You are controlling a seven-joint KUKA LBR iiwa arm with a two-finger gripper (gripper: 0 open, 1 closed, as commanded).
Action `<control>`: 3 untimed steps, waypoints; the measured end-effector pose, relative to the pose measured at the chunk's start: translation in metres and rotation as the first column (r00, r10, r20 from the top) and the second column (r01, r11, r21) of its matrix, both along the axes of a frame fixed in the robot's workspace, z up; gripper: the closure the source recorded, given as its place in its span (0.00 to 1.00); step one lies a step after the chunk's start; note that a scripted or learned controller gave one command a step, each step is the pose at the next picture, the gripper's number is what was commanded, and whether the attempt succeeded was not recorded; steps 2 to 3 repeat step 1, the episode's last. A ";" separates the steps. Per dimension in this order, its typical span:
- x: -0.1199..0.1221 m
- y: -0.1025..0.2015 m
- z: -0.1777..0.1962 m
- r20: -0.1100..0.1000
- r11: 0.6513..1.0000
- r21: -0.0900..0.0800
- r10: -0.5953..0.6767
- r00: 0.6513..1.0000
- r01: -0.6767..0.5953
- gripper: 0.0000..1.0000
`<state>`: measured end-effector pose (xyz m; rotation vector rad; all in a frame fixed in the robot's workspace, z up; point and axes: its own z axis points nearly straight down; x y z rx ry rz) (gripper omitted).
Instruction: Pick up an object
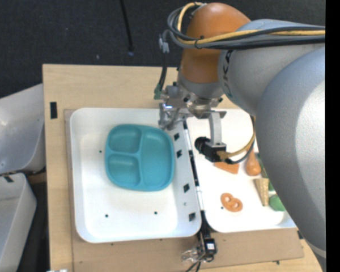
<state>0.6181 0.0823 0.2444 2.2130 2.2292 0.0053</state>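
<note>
A teal divided plate (140,156) lies flat in the left bin (90,220). In the right bin (238,224) are an orange pretzel-shaped piece (232,202), a small orange wedge (227,166), a rounded orange item (253,164), a tan cone-like item (263,190) and a green item (276,203). My gripper (173,117) hangs over the far end of the divider between the bins, just beyond the plate's far right corner. Nothing shows in its grasp. The arm hides the far and right parts of the right bin.
The bins share a raised middle wall (190,180) with black clips. The wooden bench (102,84) frames both bins. Open white floor (130,214) lies in front of the plate. The large grey arm (289,123) overhangs the right side.
</note>
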 end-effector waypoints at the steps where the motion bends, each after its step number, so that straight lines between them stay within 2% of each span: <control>1: -0.001 -0.003 -0.001 -0.003 1.000 -0.002 -0.004 1.000 0.004 0.00; 3: -0.001 -0.003 -0.001 -0.003 1.000 -0.002 -0.004 1.000 0.004 0.00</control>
